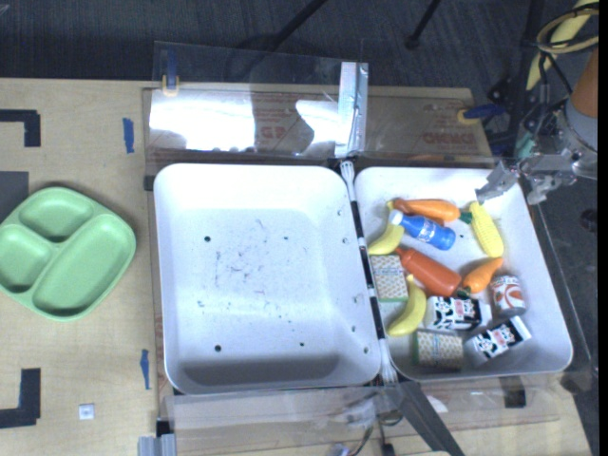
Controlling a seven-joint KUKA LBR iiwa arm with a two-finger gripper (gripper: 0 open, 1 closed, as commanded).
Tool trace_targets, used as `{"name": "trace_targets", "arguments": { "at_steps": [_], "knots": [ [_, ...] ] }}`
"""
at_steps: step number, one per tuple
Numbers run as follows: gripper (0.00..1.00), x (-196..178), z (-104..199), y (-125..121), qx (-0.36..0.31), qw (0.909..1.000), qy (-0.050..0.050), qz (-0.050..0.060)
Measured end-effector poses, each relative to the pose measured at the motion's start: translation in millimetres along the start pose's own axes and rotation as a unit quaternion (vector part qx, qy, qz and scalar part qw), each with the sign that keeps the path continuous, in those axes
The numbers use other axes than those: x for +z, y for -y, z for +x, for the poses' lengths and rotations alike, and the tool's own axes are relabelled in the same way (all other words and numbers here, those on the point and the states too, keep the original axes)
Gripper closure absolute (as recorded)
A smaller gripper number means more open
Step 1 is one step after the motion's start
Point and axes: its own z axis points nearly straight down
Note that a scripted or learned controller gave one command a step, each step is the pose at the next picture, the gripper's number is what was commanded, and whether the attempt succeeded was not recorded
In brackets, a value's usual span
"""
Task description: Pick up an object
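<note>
Two shallow white bins sit side by side on the bench. The left bin (256, 274) takes up the middle of the bench, and the right bin (546, 302) touches it along a shared edge. A green divided plate (65, 252) lies near the bench's left edge, well apart from both bins.

At the right bin's far right corner hangs the gripper (521, 180); whether it is apart or together cannot be told, and nothing shows in its grasp.

All the objects crowd the right bin. An orange carrot (429, 270) lies slanted at the centre, another carrot (429, 208) near the far edge, and a blue bottle (427, 232) between them. One yellow banana (487, 230) lies toward the right edge, a second banana (411, 313) near the shared edge, a third banana (386, 239) just above it. A small can (508, 294) stands by the right edge, and black-and-white cartons (501, 338) rest near the front edge.
</note>
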Motion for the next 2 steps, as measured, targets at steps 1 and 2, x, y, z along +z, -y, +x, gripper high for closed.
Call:
{"name": "trace_targets", "arguments": {
  "at_steps": [1, 2],
  "knots": [
    [0.00, 101, -11, -44, 0.039, 0.9992, -0.004, -0.003],
    [0.00, 115, -4, -34, 0.018, 0.9997, 0.000, -0.014]
  ]
}}
